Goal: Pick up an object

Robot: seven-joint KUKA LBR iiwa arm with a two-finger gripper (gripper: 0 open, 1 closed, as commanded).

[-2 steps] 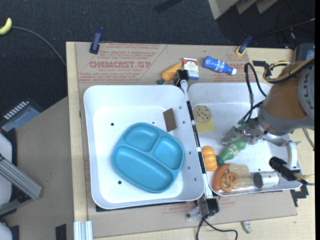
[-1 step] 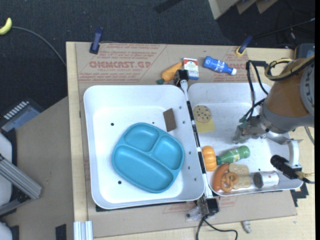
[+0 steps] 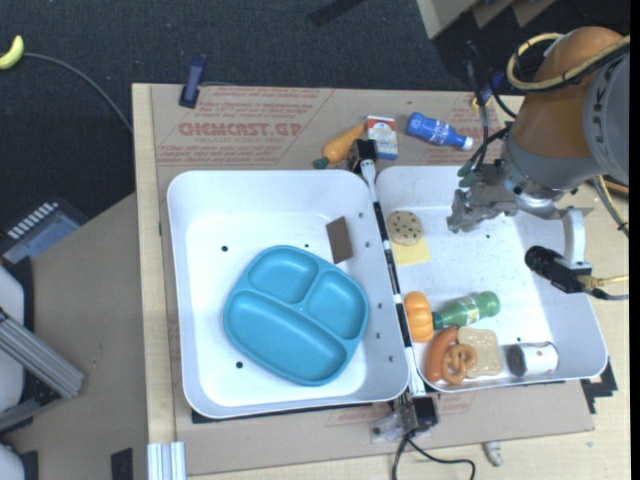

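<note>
Camera view, looking down on both bins. The gripper (image 3: 468,216) hangs over the far part of the right bin (image 3: 560,298), and nothing shows between its jaws; you cannot tell from this angle whether they stand wide or narrow.

The nearest candidate is the round tan biscuit (image 3: 405,226), dotted with dark spots, which lies near the jaws on the side toward the left bin (image 3: 200,268). Its edge overlaps a flat yellow square (image 3: 414,253), a little nearer the camera than the jaws.

Well apart from the jaws, toward the bin's near wall, you see a green bottle (image 3: 468,309) on its side. Its neck end touches a small orange pumpkin (image 3: 417,314). Nearer still lie a brown pretzel (image 3: 455,359), a pale slice of toast (image 3: 482,352) beside it, and a white cylinder (image 3: 535,358) with a dark end.

Across the divider from the jaws, the left bin holds a blue divided plate (image 3: 295,313) and a small brown block (image 3: 340,238).
</note>
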